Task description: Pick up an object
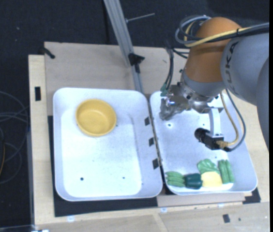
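Your main risk: claw [168,108] hangs over upper left of right bin [185,144], near divider between bins, well apart from any object. Descent here likely meets bare bin floor; you get empty grab. Claw state: cannot tell from this angle.

Targets in right bin crowd near edge: green pieces [175,178], dark green block [192,180], yellow block [211,179], all touching. Tight cluster against wall could block clean grasp. Left bin [98,178] holds yellow bowl [96,117], upper left, alone. Both bins sit on worktop [78,62].
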Robot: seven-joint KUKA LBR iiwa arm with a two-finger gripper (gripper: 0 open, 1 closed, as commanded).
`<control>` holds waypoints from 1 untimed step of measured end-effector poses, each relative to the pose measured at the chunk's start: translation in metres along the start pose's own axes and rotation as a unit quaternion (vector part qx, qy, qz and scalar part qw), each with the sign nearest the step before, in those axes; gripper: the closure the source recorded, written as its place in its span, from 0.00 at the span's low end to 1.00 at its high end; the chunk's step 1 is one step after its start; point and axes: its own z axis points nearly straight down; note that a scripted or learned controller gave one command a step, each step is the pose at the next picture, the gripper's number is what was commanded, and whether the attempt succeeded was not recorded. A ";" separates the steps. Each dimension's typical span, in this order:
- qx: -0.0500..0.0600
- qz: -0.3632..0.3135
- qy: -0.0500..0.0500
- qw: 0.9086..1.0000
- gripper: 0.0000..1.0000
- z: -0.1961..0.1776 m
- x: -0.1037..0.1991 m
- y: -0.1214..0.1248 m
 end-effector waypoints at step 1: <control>0.001 0.000 0.000 1.000 1.00 0.009 0.046 -0.027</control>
